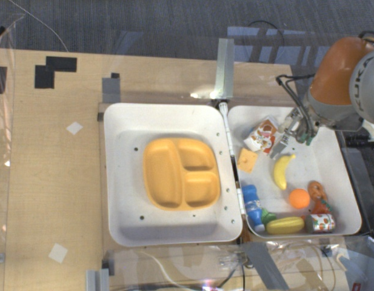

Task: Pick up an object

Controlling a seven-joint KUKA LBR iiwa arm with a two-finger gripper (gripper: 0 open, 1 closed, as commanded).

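Right bin holds the loose items; no single target marked, so the banana is the nearest candidate: it lies flat mid-bin, long axis running top to bottom w/ a slight lean, upper tip toward the claw, curve bowing left. Claw hangs just above that upper tip, between banana and a red-and-white packet, which sits tilted near the bin's upper left. Fingers look thin and close together w/ nothing visibly between them, but can't tell for sure if they're parted or closed; too small and blurred. Cheese wedge sits by the left wall, apart from the banana. Lower part is crowded: blue bottle along the left wall, yellow squash-like piece lying left to right on the bottom edge, orange, a reddish item hard to make out, and a small can in the corner. Most open floor is the bin's right-centre strip. Left bin carries a yellow divided plate, centred, w/ free margin all round. Arm's orange band is cut off at the right; worktop bare at left.
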